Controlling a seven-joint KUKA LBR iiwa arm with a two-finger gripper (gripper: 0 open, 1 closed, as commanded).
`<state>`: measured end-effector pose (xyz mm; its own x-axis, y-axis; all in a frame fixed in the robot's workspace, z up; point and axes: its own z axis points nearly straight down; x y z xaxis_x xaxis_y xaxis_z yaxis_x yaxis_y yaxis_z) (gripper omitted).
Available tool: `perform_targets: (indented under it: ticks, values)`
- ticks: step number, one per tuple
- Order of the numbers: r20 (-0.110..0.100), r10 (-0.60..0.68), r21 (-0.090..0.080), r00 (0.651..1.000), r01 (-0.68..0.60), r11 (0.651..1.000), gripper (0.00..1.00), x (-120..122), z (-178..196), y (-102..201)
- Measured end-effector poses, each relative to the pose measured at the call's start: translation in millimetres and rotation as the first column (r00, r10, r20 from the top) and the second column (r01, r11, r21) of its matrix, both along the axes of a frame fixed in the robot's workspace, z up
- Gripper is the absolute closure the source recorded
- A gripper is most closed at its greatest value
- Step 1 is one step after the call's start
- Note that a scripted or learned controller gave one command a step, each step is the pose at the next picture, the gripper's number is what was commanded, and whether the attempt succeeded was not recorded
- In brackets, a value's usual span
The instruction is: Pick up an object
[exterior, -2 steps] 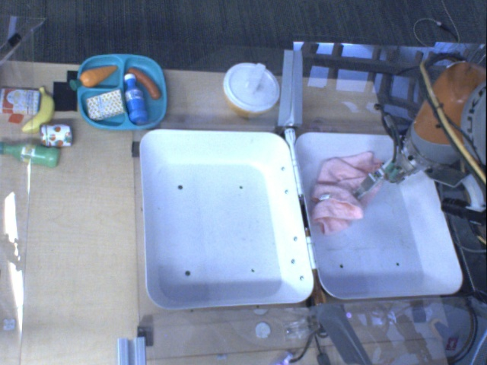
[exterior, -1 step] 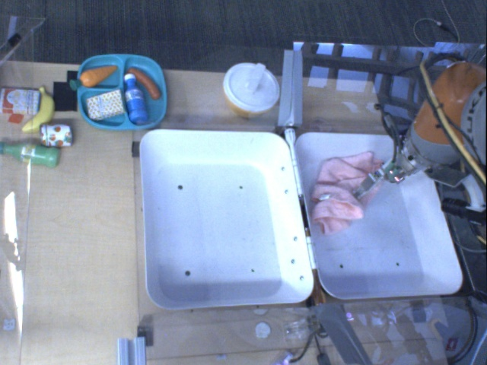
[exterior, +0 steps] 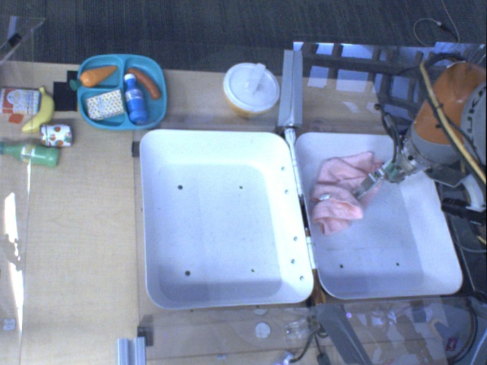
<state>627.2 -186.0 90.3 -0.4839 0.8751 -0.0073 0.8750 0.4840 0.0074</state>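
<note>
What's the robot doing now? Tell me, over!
Gripper low in right bin, at edge of pink cloth. Grasp on cloth unconfirmed. Nothing else near the cloth.

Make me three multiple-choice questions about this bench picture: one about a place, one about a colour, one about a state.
1. Which bin holds the crumpled cloth?
A. left white bin
B. right white bin
C. neither

2. What colour is the divided plastic tray?
A. red
B. blue
C. black

3. How does the cloth lie?
A. bunched up
B. folded square
C. spread flat

Answers:
1 B: it lies in the right bin's upper left part, by the end effector.
2 B: the tray above the left bin is blue.
3 A: its pink folds are heaped and creased.
</note>
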Motion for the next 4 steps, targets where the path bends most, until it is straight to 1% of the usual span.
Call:
perform_targets:
  ticks: [4]
  values:
    - [0.0,0.0,0.0,1.0,0.0,1.0,0.0,0.0,-0.1,0.0]
